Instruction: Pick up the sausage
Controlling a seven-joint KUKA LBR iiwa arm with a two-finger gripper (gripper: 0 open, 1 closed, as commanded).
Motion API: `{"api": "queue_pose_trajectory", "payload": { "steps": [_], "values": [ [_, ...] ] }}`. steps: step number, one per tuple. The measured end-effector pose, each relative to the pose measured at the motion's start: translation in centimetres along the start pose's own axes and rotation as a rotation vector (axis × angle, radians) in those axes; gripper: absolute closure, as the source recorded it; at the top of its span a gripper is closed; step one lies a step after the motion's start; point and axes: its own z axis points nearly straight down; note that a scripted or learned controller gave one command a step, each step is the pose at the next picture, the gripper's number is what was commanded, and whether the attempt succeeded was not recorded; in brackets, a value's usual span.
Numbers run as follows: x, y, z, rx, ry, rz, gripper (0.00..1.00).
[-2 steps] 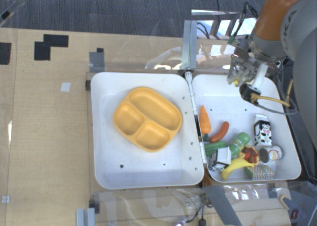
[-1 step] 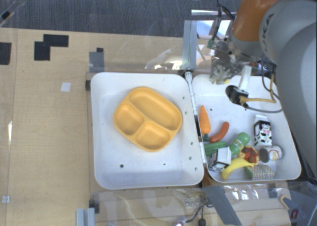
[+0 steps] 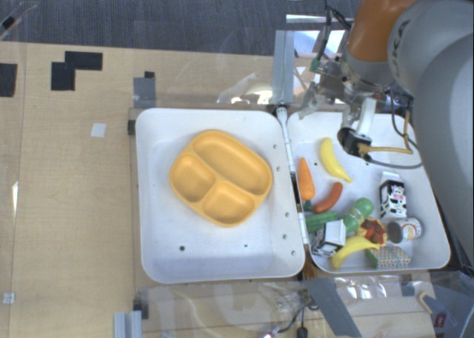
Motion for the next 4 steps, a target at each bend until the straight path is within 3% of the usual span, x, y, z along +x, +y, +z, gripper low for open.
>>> {"api": "queue_pose_trajectory", "payload": {
  "steps": [1,2,3,4],
  "values": [
    [-0.8,-7.1,2.4,0.001,0.0,-0.191,0.0],
    [-3.2,-7.0,-3.0,-0.001,0.0,0.339,0.0],
    [-9.7,-7.9,8.5,0.003,-0.001,0.293,0.0],
    [-9.6,-7.7,7.4,-0.001,0.001,0.292,1.0]
  ]
}}
